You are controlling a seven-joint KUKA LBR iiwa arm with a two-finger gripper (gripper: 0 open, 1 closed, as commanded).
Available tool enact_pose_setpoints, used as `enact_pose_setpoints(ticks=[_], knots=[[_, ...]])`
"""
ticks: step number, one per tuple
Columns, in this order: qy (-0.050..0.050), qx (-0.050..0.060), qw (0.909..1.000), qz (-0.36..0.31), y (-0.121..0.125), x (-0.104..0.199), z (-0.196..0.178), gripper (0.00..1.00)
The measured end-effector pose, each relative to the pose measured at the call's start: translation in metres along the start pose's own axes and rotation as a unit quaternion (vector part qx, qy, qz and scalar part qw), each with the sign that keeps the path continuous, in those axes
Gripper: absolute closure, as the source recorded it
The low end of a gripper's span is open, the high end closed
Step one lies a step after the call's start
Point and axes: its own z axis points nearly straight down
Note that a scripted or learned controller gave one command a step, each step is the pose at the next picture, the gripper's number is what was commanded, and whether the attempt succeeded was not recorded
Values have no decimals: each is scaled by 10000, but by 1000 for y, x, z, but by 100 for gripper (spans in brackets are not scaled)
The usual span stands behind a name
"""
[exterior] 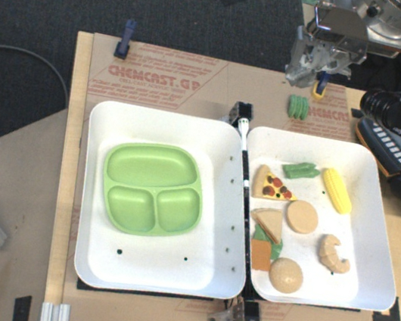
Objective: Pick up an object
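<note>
Pincer (308,73) at 1 o'clock, grip state we cannot tell; crowded toys risk a miss, say corn (336,190).

A single fixed camera stands above the bench, looking down at a slant on both bins. The gripper (308,73) appears at the frame's upper right, with the left bin (94,199) and right bin (377,248) nearer the lens, below it.

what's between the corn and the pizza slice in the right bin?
In the camera view, a green bean pod lies between the pizza slice and the yellow corn, near the back of the right bin.
</note>
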Motion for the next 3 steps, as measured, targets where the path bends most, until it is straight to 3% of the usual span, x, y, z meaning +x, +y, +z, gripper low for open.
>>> enact_pose_setpoints(ticks=[1, 2, 3], knots=[[-24, 148, 9999, -4, -71, 11, 98, 100], [-35, 140, 9999, 40, -61, -40, 187, 100], [-2, 73, 10000, -27, -57, 30, 156, 100]])
